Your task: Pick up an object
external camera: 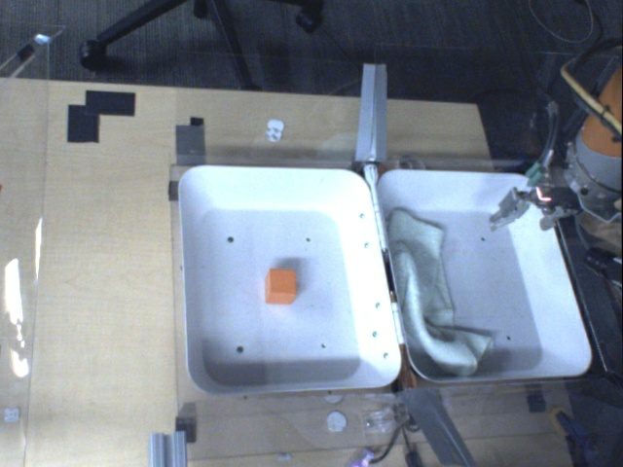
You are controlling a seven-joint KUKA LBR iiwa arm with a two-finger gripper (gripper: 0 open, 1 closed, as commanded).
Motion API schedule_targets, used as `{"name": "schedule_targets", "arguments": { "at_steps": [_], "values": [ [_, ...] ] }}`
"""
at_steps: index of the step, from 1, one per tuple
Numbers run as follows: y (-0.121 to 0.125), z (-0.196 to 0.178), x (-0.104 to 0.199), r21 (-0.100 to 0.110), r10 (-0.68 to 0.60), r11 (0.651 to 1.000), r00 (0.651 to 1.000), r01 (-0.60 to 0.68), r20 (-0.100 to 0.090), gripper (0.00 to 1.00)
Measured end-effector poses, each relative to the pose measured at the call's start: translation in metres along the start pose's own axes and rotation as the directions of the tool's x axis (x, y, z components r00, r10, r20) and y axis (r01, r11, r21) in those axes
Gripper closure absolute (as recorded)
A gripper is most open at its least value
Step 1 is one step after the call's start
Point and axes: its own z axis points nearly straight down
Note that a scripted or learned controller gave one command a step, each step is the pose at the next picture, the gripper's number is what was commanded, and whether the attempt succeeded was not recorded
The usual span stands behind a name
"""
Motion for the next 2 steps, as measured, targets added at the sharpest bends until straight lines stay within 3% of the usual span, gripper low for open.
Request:
{"name": "schedule_targets", "arguments": {
  "at_steps": [1,2],
  "values": [
    [0.038,0.107,-0.011,-0.002,-0.264,0.965,0.965,0.264,0.001,0.00],
    [0.041,0.094,-0.009,-0.009,-0.267,0.964,0.964,0.267,0.005,1.00]
  ]
}}
